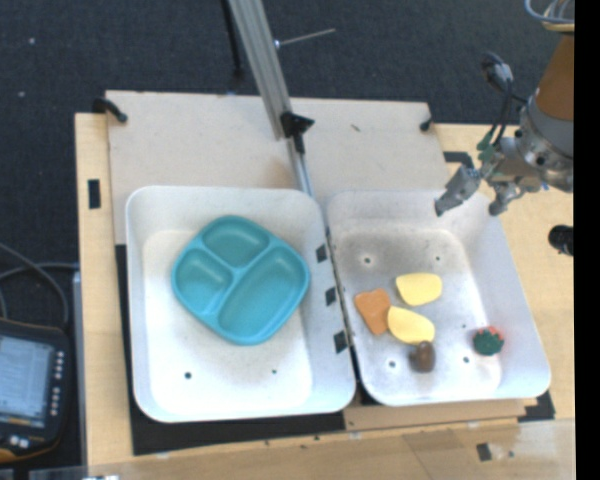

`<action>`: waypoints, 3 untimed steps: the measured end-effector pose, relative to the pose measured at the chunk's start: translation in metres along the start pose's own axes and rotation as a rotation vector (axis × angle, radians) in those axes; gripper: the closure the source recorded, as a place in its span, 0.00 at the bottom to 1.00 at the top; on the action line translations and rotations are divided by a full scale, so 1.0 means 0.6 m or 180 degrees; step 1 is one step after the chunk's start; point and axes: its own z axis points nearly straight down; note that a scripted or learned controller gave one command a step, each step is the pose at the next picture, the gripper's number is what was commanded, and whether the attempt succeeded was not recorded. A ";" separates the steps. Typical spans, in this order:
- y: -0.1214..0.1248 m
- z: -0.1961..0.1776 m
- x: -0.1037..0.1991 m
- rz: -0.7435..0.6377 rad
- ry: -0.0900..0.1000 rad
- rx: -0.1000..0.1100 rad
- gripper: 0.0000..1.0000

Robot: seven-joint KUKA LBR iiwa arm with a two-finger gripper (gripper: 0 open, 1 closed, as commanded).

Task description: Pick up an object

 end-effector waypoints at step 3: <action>-0.002 0.202 -0.002 0.0014 -0.0005 0.0022 0.00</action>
